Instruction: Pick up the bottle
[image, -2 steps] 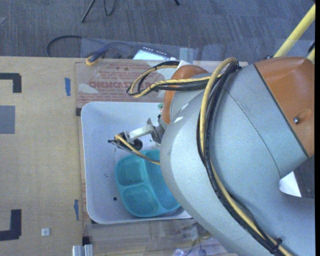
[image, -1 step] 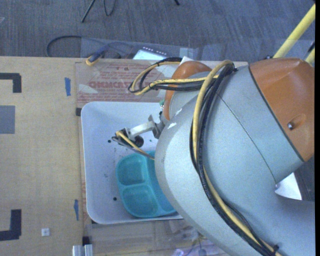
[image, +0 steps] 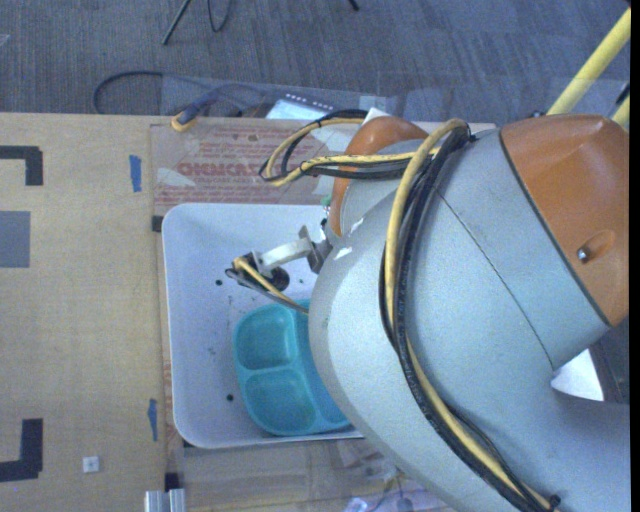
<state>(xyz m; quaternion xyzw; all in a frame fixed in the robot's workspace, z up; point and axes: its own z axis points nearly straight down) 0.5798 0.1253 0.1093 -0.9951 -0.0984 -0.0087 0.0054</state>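
My gripper (image: 316, 248) hangs over the middle of the white bin (image: 195, 300), just above the far end of a teal two-compartment tray (image: 272, 372). The large grey arm link (image: 440, 330) crosses in front of it and hides the gripper's lower part. The same link covers the right half of this bin and whatever lies there. The teal tray lies flat in the bin's near half, its right side under the arm.
A few small dark specks (image: 212, 350) dot the bin's floor left of the tray. Brown cardboard (image: 210, 165) lies behind the bin, and the wooden bench top (image: 80, 300) stretches away to the left. Cables (image: 130, 90) trail on the carpet beyond.
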